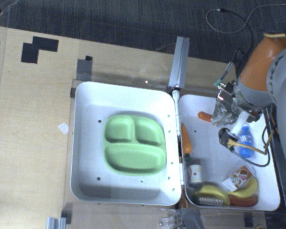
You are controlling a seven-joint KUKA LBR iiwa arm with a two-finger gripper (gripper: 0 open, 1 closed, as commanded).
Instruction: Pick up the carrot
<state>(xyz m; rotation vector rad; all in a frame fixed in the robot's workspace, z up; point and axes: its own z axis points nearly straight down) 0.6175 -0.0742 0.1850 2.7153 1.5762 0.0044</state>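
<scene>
While the arm reaches in from the right edge of the frame, the scene reads as follows.

Arm: grey body with an orange band [260, 60] at the upper right; the wrist hangs over the upper part of the right bin.
Gripper [223, 117]: positioned above the upper middle of the right bin [271, 201]. Opening width cannot be determined from this angle, and no object is visibly held.
Carrot [185, 140]: lying lengthwise along the left wall of the right bin, centre right of the frame, orange with a dark green end pointing toward the bottom. It is apart from the gripper, to its lower left.
Small orange item [205, 115]: just left of the gripper, near the top of the right bin; identity unclear.
Blue bottle [245, 142]: just below and to the right of the gripper, white cap upward.
Small can [194, 174]: below the carrot, against the left wall of the right bin.
Banana [212, 192]: lower edge of the right bin, beside a red item and a second yellow curved fruit [250, 186].
Left bin [84, 146]: centre of the frame, holding a green divided tray [135, 143] with three compartments.
Bench [23, 139]: light wood, left portion of the frame.
</scene>
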